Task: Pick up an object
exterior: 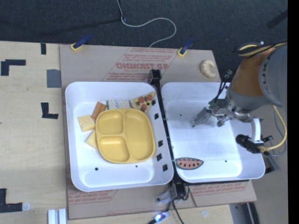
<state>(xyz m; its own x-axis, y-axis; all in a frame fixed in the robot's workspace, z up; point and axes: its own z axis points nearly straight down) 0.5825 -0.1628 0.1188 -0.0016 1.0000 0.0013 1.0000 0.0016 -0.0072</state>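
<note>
In the left bin (77, 125) a yellow divided plate (125, 135) with three compartments lies flat, right side up. Beside its left edge I see pale yellow cheese-like wedges (87, 123), touching or nearly touching it. An orange-brown piece (98, 109) lies at its upper left. Along its top edge sit a small patterned item (117, 104) and a pizza slice (145, 100). In the right bin (233, 162) a watermelon slice (188, 163) lies flat near the front wall.
</note>
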